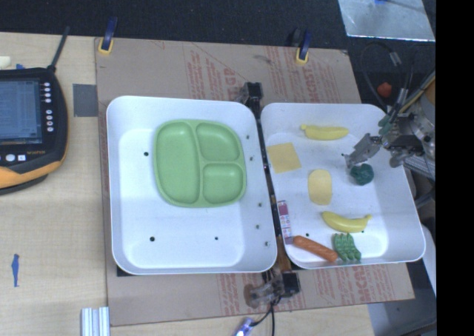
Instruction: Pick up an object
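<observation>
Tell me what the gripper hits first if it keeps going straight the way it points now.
Probably the bare floor of the right bin: the gripper points down and left, beside the dark green object. Farther along lies the pale yellow block, though depth is unclear.

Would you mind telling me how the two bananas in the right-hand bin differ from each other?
The upper banana lies near the right bin's far edge, nearly straight and level; the lower banana lies nearer the front, curving upward at both ends. The upper one lies beside the yellow square, the lower one just above the green broccoli piece. Both are yellow, similar in size, and untouched by the gripper.
</observation>
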### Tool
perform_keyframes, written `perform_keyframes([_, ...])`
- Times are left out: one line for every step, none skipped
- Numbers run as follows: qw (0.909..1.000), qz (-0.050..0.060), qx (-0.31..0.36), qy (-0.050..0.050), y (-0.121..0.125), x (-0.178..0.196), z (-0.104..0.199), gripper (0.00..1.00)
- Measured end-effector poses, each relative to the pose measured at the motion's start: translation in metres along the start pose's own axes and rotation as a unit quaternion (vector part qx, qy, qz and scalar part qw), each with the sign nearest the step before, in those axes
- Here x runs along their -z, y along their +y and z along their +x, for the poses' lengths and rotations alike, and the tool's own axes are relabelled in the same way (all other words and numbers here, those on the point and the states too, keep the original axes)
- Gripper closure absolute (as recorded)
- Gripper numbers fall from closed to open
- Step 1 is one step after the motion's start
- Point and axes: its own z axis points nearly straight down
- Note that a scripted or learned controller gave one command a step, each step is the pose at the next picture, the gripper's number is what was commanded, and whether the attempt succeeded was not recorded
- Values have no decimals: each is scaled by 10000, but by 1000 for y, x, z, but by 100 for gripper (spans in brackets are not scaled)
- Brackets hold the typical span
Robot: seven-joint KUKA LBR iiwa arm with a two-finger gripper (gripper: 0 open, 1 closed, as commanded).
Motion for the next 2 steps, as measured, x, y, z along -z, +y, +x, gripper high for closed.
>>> perform_keyframes([10000, 11, 1, -8, 51, -101, -40, 0])
perform_keyframes([10000, 9, 4, -4, 52, -164, -61, 0])
